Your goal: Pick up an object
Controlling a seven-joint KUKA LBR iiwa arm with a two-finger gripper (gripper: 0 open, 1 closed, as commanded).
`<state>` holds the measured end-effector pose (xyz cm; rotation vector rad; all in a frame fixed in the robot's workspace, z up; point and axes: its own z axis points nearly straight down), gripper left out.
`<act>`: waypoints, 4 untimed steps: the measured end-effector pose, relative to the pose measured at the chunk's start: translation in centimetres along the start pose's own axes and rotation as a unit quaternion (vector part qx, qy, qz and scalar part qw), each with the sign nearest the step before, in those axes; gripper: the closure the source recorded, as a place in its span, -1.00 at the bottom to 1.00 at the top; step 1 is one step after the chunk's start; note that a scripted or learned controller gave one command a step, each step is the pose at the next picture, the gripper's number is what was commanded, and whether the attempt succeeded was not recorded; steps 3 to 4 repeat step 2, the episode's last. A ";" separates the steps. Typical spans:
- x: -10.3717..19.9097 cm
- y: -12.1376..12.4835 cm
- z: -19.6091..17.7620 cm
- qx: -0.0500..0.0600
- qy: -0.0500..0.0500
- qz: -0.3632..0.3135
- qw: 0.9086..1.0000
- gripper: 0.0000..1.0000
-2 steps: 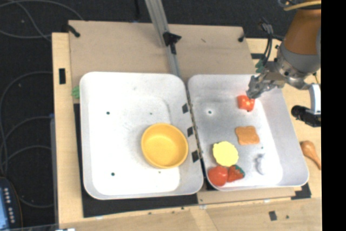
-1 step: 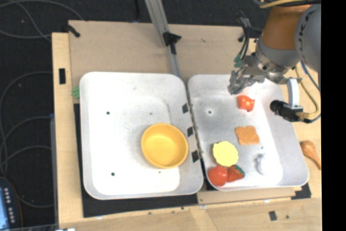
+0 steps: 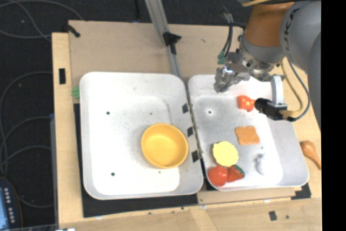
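Using the yellow bowl in the left bin as your landmark: to its right, in the right bin, a red strawberry-like toy lies nearest you, a yellow disc just behind it. Right of those sits a small grey piece, too blurred to identify. Farther back lie an orange slab and a red-orange ball. Farthest, the hand hovers at the bin's back edge, carrying nothing; its fingers blur together, so you cannot tell their state.
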<state>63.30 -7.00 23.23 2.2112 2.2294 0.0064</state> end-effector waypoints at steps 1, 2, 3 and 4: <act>5.1 0.8 0.5 0.001 -0.001 0.000 1.000 1.00; 10.5 0.3 -0.9 0.001 0.000 -0.001 1.000 1.00; 10.5 0.3 -0.9 0.001 0.000 -0.001 1.000 1.00; 10.5 0.3 -0.9 0.001 0.000 -0.001 1.000 1.00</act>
